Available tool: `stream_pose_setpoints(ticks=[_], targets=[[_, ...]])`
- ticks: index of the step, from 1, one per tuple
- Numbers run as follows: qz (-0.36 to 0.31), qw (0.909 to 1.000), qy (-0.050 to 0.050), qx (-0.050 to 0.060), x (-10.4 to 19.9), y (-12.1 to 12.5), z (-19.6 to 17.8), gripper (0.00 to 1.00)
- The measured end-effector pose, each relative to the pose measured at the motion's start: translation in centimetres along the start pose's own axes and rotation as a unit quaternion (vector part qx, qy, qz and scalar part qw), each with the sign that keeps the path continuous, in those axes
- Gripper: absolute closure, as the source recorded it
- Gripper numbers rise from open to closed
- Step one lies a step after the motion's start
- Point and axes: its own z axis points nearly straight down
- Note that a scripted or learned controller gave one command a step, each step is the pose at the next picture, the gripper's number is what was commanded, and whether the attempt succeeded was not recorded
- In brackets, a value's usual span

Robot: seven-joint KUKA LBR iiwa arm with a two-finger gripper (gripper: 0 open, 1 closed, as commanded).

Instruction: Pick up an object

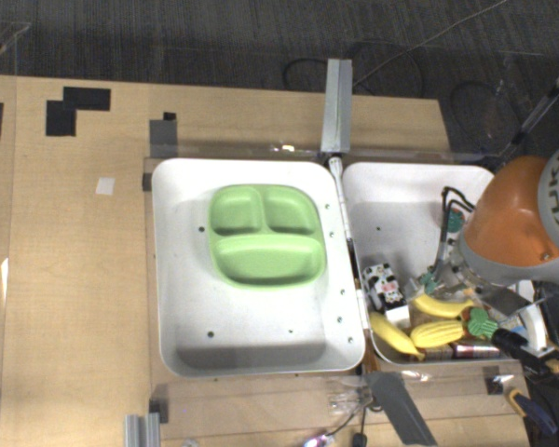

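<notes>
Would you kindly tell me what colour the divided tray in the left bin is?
Light green; the divided tray shows in the camera view.

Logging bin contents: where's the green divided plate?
The green divided plate lies in the left bin, toward its far side, apart from the bananas in the right bin.

I can't make out my fingers: the arm's orange band (510,220) and grey wrist sit over them and cover the right bin's (401,189) far corner. The arm runs off the right edge. The bananas (427,322) partly overlap a dark item beneath that I can't identify. The small black-and-white object (380,285) is too small to name.
</notes>
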Motion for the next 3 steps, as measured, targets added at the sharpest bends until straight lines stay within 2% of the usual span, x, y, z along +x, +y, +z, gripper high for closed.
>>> stream_pose_setpoints(ticks=[1,2,3], targets=[[0.033,0.9994,0.004,0.009,-0.4,12.6,-7.9,1.00],[0.080,0.9967,0.003,0.010,-4.2,9.4,-20.2,1.00],[0.051,0.9986,0.004,0.010,-3.2,7.1,-25.0,1.00]])
